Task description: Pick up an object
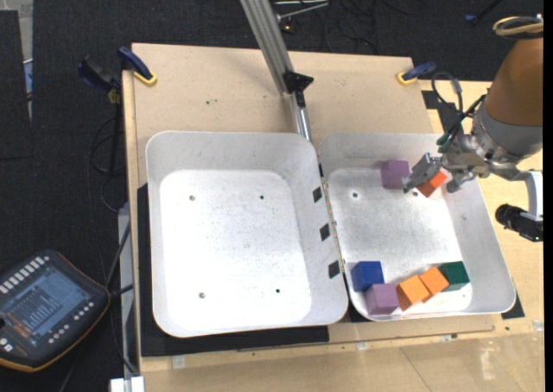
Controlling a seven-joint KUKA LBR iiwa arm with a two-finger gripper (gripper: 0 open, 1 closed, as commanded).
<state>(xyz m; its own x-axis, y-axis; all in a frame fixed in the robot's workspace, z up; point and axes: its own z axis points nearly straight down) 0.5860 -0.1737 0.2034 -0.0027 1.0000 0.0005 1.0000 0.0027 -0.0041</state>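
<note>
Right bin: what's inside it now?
The right bin holds a purple block up top, an orange block at the claw, and four blocks along its near edge.

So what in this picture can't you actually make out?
- Gripper: its fingers are small and blurred from the camera view, so whether the orange block at its tip sits between them is unclear.
- That orange block: partly covered by the gripper, so its full shape is hidden.
- Arm: cut off by the right edge.
- Handheld screen: too small to read, and cut by the left edge.
</note>
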